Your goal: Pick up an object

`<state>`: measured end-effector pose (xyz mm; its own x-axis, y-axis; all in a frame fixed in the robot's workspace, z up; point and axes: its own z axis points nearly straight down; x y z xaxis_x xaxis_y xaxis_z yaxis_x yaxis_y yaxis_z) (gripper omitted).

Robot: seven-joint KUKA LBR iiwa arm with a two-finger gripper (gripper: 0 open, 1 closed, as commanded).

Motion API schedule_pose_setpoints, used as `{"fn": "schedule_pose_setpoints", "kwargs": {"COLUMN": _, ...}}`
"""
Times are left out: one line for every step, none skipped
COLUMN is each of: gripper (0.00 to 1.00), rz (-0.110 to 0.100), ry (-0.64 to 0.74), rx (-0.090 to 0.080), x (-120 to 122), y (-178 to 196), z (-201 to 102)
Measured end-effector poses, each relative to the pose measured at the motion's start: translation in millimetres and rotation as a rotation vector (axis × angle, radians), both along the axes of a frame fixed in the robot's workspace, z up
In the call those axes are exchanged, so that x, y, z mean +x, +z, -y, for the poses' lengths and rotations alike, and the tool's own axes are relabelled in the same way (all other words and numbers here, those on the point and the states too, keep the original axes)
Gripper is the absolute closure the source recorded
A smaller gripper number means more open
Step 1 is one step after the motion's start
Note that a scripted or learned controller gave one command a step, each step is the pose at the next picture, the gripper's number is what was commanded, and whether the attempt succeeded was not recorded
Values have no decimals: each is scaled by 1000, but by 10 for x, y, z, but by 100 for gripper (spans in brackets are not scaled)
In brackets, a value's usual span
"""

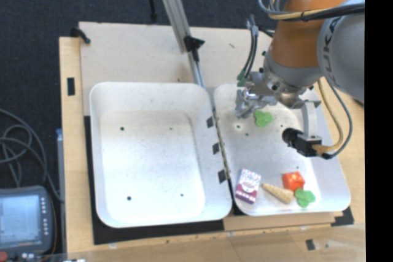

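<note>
Green object [263, 118] lies in the right bin [331, 193] just beside the gripper [245, 104] — finger state I cannot tell — well apart from the purple box [247, 186] near the bin's front.

Grey-and-orange arm [310, 27] cut off by frame's right edge at approx. 2 o'clock; its bulk hides the far right corner of the right shallow white bin [334, 184] and part of the light wooden desk [135, 46]. Metal gripper [247, 102] blurred, too small to read. Small bright-green object [263, 118] partly covered by wrist at its 12 o'clock; shape unclear. Grey monitor [21, 224] at 8 o'clock cut by left and bottom edges.
</note>
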<state>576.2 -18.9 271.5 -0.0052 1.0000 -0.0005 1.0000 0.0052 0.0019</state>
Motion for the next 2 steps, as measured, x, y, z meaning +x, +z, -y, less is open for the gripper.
{"fn": "schedule_pose_setpoints", "kwargs": {"gripper": 100, "rz": 0, "ry": 1, "rx": 1, "x": 153, "y": 32, "z": -467}}
{"fn": "schedule_pose_setpoints", "kwargs": {"gripper": 100, "rz": 0, "ry": 2, "rx": 1, "x": 342, "y": 25, "z": -995}}
